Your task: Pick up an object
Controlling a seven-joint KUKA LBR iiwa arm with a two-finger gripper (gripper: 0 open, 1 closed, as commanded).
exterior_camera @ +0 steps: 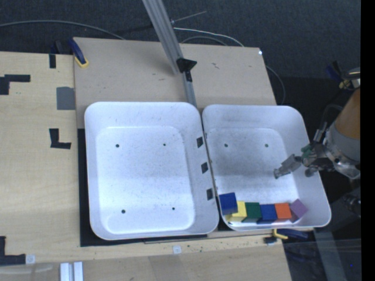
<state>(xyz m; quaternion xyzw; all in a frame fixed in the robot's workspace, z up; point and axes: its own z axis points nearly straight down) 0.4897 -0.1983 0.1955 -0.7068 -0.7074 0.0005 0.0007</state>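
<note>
- Reaching in from the right, the grey arm (pixel 343 151) hangs its gripper (pixel 288 167) over the right-hand part of the right bin (pixel 291 117), above bare white floor.
- The fingers (pixel 285 168) point down and leftward; from where I stand they are too small and blurred to judge — I cannot tell whether they are spread or pressed together, and nothing shows between them.
- The objects to pick sit well apart from the gripper, in a row along the near wall of the right bin.
- At the left end, a blue block (pixel 227 202) sits partly on a yellow block (pixel 237 211).
- Just beside those comes a green block (pixel 252 210), then a second blue block (pixel 268 212), an orange block (pixel 283 211) and a purple block (pixel 298 208) tucked into the near right corner, tilted against the wall.
- The blocks touch or nearly touch their neighbours — the whole line is packed tight against the rim.
- The left bin (pixel 94 157) lies alongside, its edge meeting the right bin's edge in the middle of the bench (pixel 117 69).
- A grey metal rail (pixel 167 34) slants down from the top toward the seam between the two bins.
- Thin cables (pixel 222 37) trail across the far side of the bench, over the dark floor beyond.
</note>
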